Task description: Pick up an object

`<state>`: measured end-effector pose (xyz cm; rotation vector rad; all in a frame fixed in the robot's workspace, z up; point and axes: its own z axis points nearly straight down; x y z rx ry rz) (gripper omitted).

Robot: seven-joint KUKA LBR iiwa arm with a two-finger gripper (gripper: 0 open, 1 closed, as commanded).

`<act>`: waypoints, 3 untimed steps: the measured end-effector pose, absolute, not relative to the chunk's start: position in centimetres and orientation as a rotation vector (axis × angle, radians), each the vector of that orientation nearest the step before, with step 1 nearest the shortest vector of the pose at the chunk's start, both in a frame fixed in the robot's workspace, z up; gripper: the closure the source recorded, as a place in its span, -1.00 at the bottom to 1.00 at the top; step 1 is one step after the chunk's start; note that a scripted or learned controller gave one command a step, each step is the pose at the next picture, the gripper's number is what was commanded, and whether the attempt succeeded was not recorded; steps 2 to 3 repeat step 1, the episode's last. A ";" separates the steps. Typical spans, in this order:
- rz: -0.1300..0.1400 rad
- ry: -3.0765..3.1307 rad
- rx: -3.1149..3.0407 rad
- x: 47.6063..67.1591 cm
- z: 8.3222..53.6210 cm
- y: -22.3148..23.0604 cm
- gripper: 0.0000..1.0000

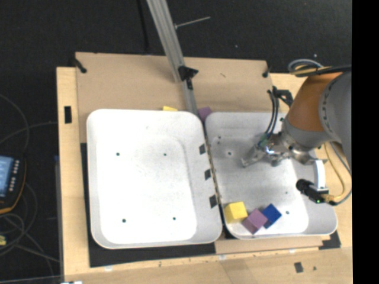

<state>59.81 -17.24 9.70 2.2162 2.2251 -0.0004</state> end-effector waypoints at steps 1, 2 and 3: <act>0.002 2.218 2.211 67.5 9.9 -19.7 -1.00; 0.002 2.218 2.211 67.5 9.9 -19.7 -1.00; 0.002 2.218 2.211 67.5 9.9 -19.7 -1.00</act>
